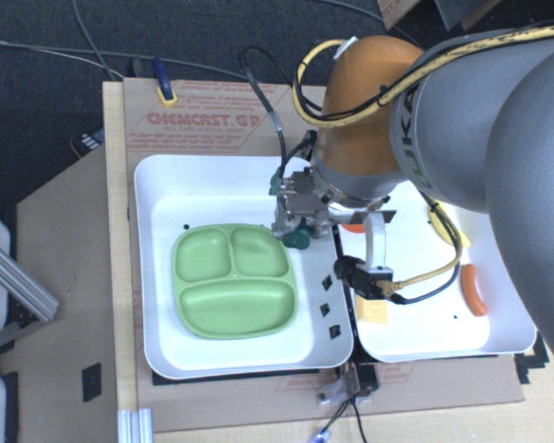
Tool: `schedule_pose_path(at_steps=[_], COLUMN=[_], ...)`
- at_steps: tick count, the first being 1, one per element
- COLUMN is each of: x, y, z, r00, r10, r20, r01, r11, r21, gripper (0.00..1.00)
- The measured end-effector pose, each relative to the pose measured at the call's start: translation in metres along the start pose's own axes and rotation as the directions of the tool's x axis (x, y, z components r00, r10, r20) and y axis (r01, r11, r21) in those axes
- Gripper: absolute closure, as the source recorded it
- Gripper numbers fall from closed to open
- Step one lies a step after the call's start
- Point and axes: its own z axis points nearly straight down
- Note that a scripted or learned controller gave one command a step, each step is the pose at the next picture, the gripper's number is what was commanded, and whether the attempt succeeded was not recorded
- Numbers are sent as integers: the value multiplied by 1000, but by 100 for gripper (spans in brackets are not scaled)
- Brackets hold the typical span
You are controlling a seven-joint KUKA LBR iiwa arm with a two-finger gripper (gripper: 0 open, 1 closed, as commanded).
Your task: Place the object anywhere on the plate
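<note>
- Two white bins side by side; left bin (157, 247) bears green divided plate (234, 280), right bin (499, 335) bears orange piece (474, 290) and yellow piece (374, 312).
- Gripper (294, 221) hangs at plate's upper right edge, just beside the top right compartment.
- Small dark teal object (299, 239) sits at fingertips, looks pinched between nearly closed fingers; grip partly hidden by wrist.
- Object is over bin floor beside plate rim, not on plate.
- Step, as I judge: carry phase, release not yet done.
- Next move calls for short shift left over a compartment, lower, then release.
</note>
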Motion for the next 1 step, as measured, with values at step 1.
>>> schedule_pose_path(at_steps=[1], x=[-1], y=[0], z=[0], r00=[1000], r10=[2], r20=[0], r01=[-2], r11=[1000], r21=[-1], gripper=[0])
